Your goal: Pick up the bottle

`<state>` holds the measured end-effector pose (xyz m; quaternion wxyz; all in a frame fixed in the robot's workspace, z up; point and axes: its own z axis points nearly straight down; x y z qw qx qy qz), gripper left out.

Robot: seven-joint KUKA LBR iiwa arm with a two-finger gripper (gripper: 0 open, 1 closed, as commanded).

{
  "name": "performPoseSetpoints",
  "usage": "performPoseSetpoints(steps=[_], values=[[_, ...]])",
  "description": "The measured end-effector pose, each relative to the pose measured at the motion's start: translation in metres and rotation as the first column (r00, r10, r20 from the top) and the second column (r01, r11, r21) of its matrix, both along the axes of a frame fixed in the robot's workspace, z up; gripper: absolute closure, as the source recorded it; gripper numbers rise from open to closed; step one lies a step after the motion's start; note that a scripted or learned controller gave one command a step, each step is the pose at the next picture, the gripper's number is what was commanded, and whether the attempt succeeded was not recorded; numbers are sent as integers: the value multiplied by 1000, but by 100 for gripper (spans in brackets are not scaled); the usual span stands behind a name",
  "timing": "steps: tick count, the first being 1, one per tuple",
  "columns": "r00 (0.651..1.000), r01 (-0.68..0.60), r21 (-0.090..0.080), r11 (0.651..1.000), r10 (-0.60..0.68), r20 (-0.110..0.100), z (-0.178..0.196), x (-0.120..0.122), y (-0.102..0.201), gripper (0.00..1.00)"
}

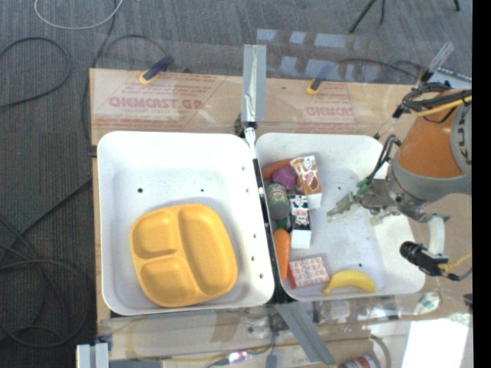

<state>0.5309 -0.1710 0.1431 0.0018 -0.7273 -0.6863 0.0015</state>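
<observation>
The bottle (276, 202) is small and dark with a greenish label. It lies in the right bin (349, 148) against the left wall, between a purple object (284, 176) and an orange carrot (281, 253). My gripper (347, 204) hangs over the bare floor of the same bin, well to the right of the bottle and apart from it. Nothing shows in the gripper. The grey arm with its orange band (430, 148) reaches in from the right edge.
A red-and-white carton (306, 173) and a black-and-white carton (300, 217) lie just right of the bottle. A red box (308, 271) and a banana (350, 282) sit near the front wall. The left bin (130, 156) holds a yellow divided plate (184, 251).
</observation>
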Motion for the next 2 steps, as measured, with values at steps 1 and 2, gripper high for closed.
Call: performPoseSetpoints(steps=[1,2], values=[[996,95,5,996,-95,3,-45,-36,-35,0],[948,317,-3,948,-317,21,-53,-43,57,0]])
